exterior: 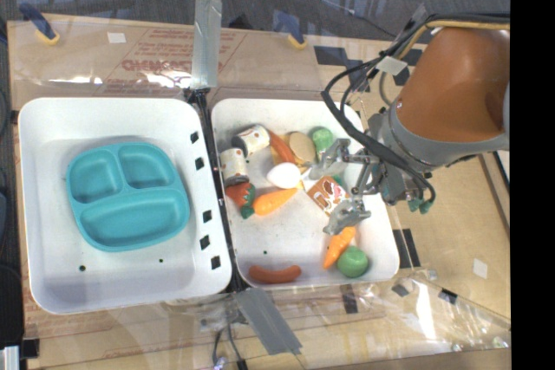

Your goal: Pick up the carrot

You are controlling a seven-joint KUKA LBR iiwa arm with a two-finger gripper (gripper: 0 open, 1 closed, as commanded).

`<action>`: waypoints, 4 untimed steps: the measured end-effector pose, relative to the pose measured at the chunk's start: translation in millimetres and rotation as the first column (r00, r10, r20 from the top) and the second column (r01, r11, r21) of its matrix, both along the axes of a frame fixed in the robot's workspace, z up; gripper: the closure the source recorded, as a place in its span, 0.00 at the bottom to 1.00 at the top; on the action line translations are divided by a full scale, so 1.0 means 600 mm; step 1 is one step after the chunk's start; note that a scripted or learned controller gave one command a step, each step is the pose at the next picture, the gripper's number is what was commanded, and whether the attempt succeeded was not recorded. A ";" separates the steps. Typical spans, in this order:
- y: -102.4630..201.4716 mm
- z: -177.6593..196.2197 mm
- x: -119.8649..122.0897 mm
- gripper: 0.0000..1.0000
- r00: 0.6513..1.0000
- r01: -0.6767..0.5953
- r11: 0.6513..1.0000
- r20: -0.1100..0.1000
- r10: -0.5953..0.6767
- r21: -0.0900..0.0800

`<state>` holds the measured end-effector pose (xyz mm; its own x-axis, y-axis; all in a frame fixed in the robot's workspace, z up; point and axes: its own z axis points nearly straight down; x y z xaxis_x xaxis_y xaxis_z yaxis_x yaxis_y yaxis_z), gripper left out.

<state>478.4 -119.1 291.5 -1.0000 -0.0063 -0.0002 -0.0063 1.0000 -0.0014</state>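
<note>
The end effector (pixel 341 186) hangs spread in the right bin (pixel 260 251), nothing between its fingers. A carrot (pixel 338 246) lies just below it, lower right, long axis tilted upward toward the fingers.

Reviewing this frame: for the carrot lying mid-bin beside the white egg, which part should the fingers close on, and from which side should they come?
Probably the carrot's thick orange middle, from straight above, with the fingers across its width. It lies flat, long axis roughly left to right, green top toward the bin divider. The egg crowds its upper side, so a centred grip looks safest.
</note>
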 end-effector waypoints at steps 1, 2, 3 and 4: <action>0.022 -0.223 0.022 0.00 0.996 -0.093 0.996 -0.010 0.093 0.005; 0.037 -0.337 0.089 0.00 0.996 -0.088 0.996 -0.006 0.088 0.004; 0.040 -0.317 0.092 1.00 0.995 -0.097 0.995 -0.002 0.097 0.002; 0.051 -0.161 0.145 1.00 0.998 0.065 0.998 0.006 -0.065 0.001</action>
<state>565.2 -88.3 194.8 -0.9982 0.0589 -0.0064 0.0589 0.9983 -0.0007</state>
